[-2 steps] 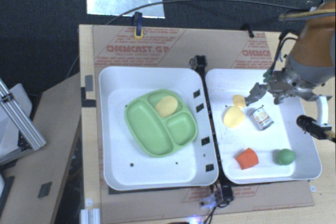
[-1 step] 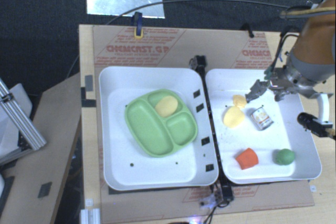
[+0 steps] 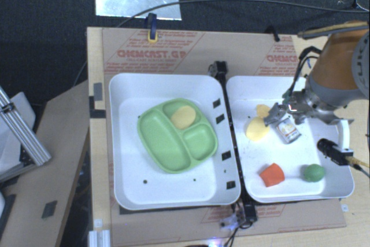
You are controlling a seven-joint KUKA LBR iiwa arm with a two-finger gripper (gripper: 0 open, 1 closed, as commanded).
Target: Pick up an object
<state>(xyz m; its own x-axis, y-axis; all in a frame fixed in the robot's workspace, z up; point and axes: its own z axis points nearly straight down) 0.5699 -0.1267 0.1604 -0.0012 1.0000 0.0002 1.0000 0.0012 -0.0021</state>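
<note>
My gripper (image 3: 282,120) hangs low over the upper middle of the right bin (image 3: 347,185), reaching in from the right under the orange-banded wrist. Just to its left, close against it, lies a yellow rounded object (image 3: 256,129), with a smaller yellow piece (image 3: 263,109) behind that. An orange-red block (image 3: 272,174) sits near the bin's front, and a green ball (image 3: 313,172) lies to the right of it. Whether anything sits inside the gripper is hidden by its own body.
The left bin (image 3: 124,182) holds a green divided plate (image 3: 167,150) with a yellow object (image 3: 184,117) in its top compartment. A black divider with clips (image 3: 226,124) runs between the bins. A black fitting on the arm (image 3: 330,151) overhangs the right bin's right side.
</note>
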